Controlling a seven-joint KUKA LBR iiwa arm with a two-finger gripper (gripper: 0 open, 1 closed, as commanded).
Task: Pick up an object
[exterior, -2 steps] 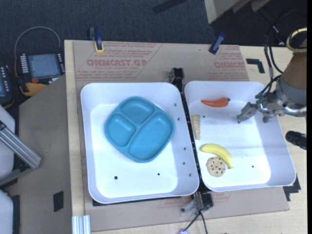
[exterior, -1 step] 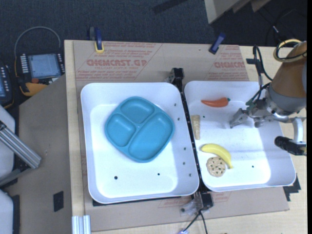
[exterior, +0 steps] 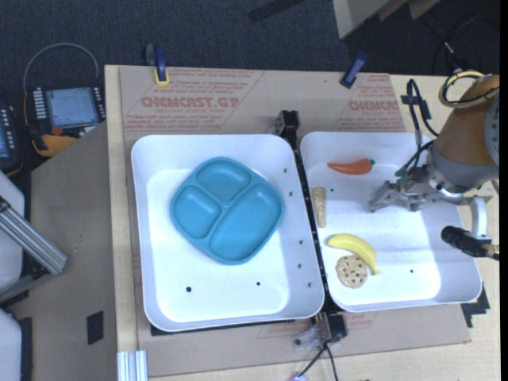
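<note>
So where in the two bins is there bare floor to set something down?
Left bin: a bare strip in front of the blue plate. Right bin: bare toward the front right, past the banana and cookie. Crowded between the pepper and the end effector.

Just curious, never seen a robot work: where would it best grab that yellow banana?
Probably the middle of the curved yellow banana, coming straight down, fingers across its narrow width. It lies flat, and the round cookie touches its lower end, so the midsection looks freer.
</note>
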